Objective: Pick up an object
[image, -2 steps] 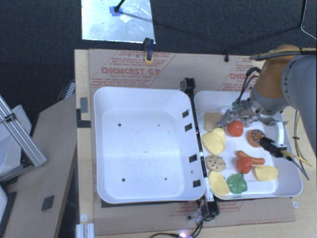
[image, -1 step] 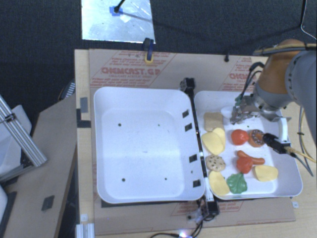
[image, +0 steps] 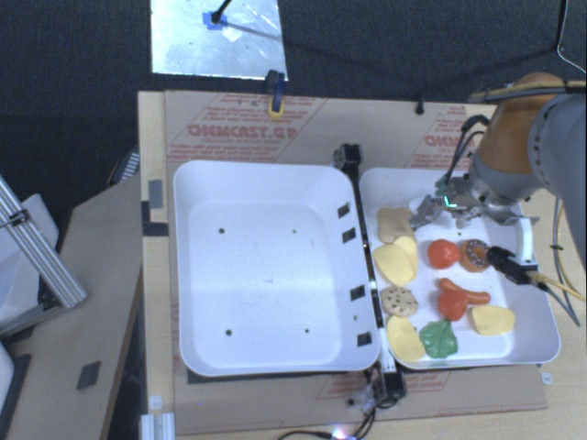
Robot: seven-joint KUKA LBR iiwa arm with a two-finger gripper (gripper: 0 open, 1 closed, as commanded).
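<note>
The right white bin [image: 547,335] holds several toy foods: a tan bread slice [image: 395,222], a yellow chip [image: 394,263], a red tomato [image: 443,253], a brown donut [image: 475,255], a cookie [image: 398,301], an orange-red pepper [image: 455,299], a yellow wedge [image: 492,320], a green leaf [image: 438,338] and a pale yellow piece [image: 404,335]. My gripper [image: 444,214] hangs over the bin's far part, just above the tomato and right of the bread slice. Its fingers look open, with nothing between them.
The left white bin [image: 186,246] lies beside the right one, with black clips [image: 349,236] along the shared wall. The grey arm [image: 541,154] comes in from the right, and a black connector with cable [image: 512,265] hangs over the right bin's edge. A metal plate [image: 218,24] lies at the back.
</note>
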